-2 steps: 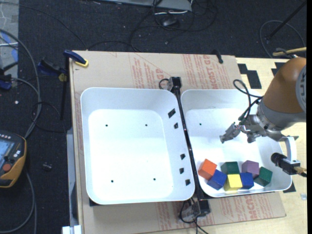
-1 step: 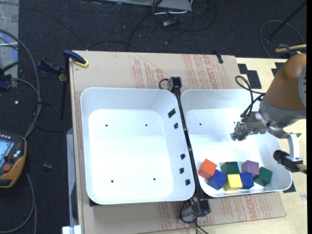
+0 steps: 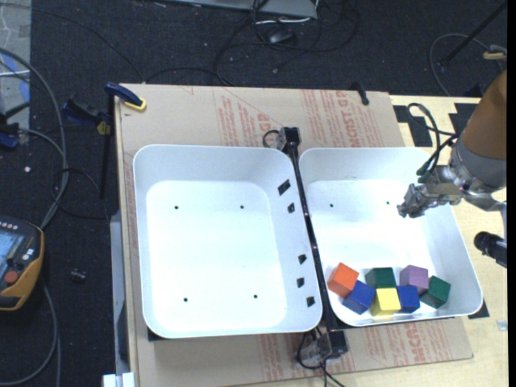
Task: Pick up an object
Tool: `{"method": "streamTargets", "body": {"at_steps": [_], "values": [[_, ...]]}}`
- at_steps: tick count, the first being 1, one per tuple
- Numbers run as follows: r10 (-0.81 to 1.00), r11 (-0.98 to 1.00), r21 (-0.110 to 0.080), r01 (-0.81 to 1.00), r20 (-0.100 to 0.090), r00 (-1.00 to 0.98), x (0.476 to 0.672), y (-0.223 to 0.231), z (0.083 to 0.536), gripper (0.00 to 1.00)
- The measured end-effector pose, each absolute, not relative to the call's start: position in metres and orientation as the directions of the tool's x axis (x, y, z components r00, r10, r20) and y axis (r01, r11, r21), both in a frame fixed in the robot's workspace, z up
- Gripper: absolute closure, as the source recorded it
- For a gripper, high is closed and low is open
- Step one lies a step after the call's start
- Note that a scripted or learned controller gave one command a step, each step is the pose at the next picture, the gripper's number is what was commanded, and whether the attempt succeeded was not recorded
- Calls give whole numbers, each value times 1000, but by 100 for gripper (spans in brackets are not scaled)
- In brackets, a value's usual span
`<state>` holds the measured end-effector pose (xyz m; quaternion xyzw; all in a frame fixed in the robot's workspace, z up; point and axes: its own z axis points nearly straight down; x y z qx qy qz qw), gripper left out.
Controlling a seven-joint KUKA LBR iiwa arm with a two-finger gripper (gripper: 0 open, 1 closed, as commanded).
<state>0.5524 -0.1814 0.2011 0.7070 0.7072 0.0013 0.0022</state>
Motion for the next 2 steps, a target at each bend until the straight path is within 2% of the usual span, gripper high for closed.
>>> {"method": "streamTargets", "body": {"at_steps": [1, 2], "values": [[1000, 1, 4, 1000, -1, -1, 553, -181, 253, 100], [1000, 5, 1, 1000, 1, -5, 569, -133, 260, 100]]}}
